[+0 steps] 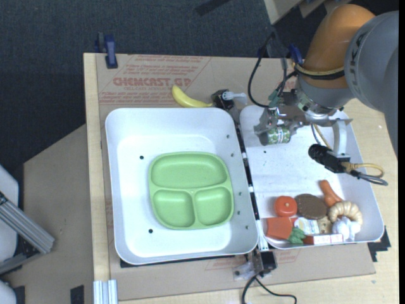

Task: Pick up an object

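My gripper (pixel 273 126) is over the far left corner of the right bin (pixel 288 170). Right at its tip is a small silver-and-green can (pixel 278 135), lying on its side. Whether the can is held or only touched I cannot tell. At the near end of the right bin lies a heap of toy food: a red tomato (pixel 285 205), a brown disc (pixel 310 206), an orange carrot (pixel 329 192), a beige pretzel (pixel 345 213), an orange-red block (pixel 277 228), a green piece (pixel 297 236) and a small white box (pixel 326 239).
The left bin (pixel 126 170) holds a green divided plate (pixel 190 190). A yellow banana (pixel 190 99) and a small black-and-white object (pixel 224 97) lie on the bench behind the bins. The middle of the right bin floor is bare.
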Controlling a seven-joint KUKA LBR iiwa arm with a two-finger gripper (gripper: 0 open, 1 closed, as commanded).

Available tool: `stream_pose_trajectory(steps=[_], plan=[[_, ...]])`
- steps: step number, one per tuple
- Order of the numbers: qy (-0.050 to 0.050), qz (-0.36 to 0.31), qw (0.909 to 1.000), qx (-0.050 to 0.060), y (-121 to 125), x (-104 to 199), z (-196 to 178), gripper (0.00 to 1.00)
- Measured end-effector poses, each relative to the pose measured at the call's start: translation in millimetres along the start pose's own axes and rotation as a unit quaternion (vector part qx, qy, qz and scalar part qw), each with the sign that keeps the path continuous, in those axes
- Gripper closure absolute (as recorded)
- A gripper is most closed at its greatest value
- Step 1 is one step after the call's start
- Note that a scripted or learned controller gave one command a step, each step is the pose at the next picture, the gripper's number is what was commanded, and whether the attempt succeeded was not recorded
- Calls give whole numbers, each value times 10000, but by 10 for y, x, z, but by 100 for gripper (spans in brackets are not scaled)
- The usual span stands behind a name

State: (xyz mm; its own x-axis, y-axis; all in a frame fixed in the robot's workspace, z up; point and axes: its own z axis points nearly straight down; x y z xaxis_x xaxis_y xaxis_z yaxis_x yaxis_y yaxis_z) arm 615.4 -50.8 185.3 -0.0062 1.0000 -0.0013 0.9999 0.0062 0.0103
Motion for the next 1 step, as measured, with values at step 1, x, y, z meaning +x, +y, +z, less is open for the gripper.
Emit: stream_pose_trajectory(steps=[1], plan=[[25, -11, 10000, 75, -604, 823, -366, 100]])
